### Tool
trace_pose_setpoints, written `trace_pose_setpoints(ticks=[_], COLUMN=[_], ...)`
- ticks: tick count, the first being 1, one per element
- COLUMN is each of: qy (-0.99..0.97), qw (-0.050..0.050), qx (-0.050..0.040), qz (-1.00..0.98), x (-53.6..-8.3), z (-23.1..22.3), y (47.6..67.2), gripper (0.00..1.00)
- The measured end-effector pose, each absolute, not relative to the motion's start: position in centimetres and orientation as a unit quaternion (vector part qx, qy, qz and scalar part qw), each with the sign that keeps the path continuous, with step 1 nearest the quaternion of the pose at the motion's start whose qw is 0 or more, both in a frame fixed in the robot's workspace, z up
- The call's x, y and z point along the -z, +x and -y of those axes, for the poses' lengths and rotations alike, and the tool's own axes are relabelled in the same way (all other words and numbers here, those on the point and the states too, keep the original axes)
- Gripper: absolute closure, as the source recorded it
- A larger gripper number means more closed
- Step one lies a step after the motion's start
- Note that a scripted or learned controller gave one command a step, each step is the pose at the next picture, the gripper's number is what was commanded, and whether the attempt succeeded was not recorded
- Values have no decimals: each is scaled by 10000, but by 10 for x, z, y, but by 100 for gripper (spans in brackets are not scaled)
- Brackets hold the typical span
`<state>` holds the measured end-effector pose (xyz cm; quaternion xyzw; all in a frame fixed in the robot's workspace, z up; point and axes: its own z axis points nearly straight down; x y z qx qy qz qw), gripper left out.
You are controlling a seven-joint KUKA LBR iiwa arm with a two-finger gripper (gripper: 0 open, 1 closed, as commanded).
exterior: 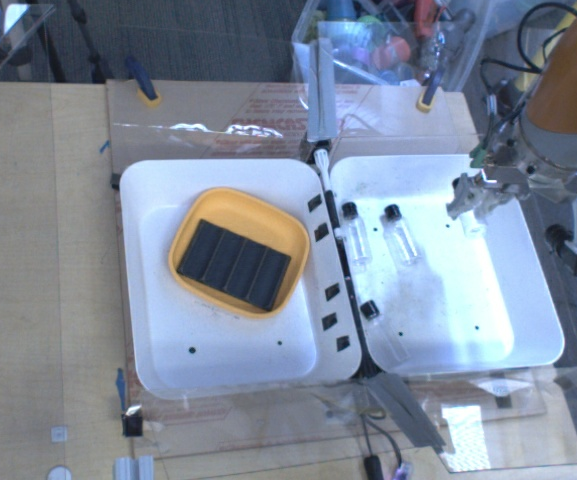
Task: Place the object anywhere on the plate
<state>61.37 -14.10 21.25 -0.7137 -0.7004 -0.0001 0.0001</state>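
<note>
The desk (28, 268) bears two white bins. The left bin (158, 358) holds a yellow plate (193, 230) with a dark ridged block (236, 264) on it. The right bin (508, 308) holds two clear vials (402, 238), lying near its left wall. The end effector (466, 203) hovers over the right bin's upper right; its grip state cannot be told.
</note>
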Motion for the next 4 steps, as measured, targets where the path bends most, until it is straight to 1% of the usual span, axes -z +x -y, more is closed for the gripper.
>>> trace_pose_setpoints(ticks=[1, 2, 4], qy=[-6616, -5747, -4364], qw=[-9, 10, 5], qx=[5, -1, 3], qz=[7498, 8184, 8997], x=[-198, -185, -185], z=[90, 64, 25], y=[667, 667, 667], gripper=[100, 100, 100])
